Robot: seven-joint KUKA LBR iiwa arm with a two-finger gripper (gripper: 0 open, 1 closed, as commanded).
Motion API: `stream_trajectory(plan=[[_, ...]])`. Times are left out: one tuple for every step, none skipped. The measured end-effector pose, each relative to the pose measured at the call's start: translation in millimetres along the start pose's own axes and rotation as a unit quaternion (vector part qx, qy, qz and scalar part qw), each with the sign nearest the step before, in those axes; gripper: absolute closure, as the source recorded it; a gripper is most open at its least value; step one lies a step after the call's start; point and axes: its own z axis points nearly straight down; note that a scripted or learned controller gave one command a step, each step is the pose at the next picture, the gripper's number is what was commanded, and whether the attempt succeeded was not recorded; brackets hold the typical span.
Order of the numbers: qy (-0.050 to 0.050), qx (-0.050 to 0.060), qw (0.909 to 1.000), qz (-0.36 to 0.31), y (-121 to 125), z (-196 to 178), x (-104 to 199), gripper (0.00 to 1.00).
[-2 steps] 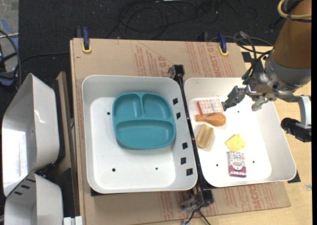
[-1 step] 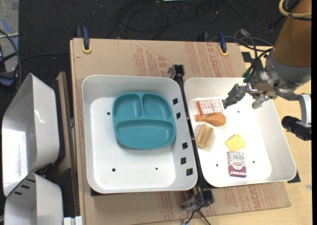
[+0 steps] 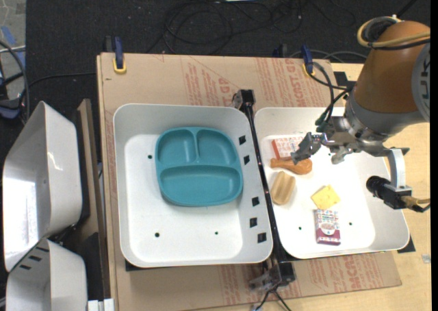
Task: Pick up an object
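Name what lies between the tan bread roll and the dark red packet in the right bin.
In the camera view, a yellow cheese-like wedge lies between the tan bread roll and the dark red packet.

1. Orange carrot-like piece: lies flat in the right bin, just below the red-and-white packet.
2. Red-and-white packet: flat, near the bin's upper left.
3. Tan bread roll: lengthwise, near the left wall.
4. Yellow cheese wedge: flat, mid-bin.
5. Dark red box: flat, just below the wedge.
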Motion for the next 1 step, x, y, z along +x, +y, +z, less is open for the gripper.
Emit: stream_trajectory(plan=[[0.0,0.0,1.0,0.001,-2.3,55.3,-10.1,0.0]])
